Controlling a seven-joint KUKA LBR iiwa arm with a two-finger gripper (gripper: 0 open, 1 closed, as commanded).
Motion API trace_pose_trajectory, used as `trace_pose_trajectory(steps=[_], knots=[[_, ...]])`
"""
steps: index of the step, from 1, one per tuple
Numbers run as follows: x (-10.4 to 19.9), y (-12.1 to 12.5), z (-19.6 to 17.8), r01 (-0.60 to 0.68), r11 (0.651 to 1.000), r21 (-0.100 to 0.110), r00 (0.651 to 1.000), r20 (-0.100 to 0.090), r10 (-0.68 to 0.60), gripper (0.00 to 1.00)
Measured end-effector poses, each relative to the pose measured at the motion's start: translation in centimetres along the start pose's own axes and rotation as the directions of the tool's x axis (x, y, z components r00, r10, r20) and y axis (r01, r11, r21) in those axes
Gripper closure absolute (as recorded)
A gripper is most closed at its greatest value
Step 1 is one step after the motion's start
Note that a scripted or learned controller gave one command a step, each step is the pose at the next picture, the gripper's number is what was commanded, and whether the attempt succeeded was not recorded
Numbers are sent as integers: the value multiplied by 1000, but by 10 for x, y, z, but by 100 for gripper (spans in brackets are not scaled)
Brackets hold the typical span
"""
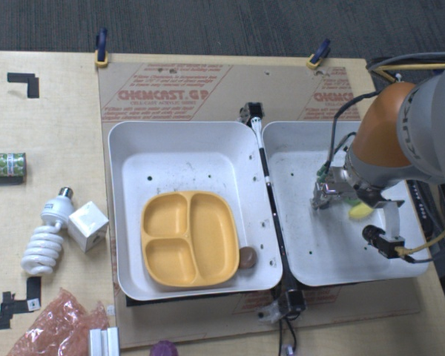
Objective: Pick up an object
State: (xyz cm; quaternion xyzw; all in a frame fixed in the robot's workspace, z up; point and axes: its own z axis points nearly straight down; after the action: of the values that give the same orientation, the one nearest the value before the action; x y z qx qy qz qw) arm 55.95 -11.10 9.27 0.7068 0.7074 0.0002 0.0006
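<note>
You have 2 bins on the tabletop [52,124]. The end effector [325,193] is down inside the right bin [297,258], near its middle, with the arm [400,136] covering much of the bin's right half. You cannot tell from this angle whether it is spread or closed, and nothing is visibly between its tips.

The nearest candidate is a small yellow item [361,211] lying on the right bin's floor, just beside the end effector and partly under the wrist. It looks small and probably light, likely smooth plastic or foam, though too much is hidden for you to be sure of shape or stiffness. Treat it as something that may skid on the slick white floor if nudged from 1 side; come down squarely over it and close across its narrow width.

In the left bin [126,199] sits a yellow tray [189,237] with 3 compartments. It is likely rigid, light and wide, so a 2-finger grasp would only work on its raised rim or a divider, and it may tilt when lifted. A small brown puck [247,256] touches the tray's right edge; it is low and round, probably hard to pinch except across its diameter.
</note>
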Motion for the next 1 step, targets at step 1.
trace_pose_trajectory(steps=[1], knots=[[-87,-4,0,0,1000,-1,1000,1,0,100]])
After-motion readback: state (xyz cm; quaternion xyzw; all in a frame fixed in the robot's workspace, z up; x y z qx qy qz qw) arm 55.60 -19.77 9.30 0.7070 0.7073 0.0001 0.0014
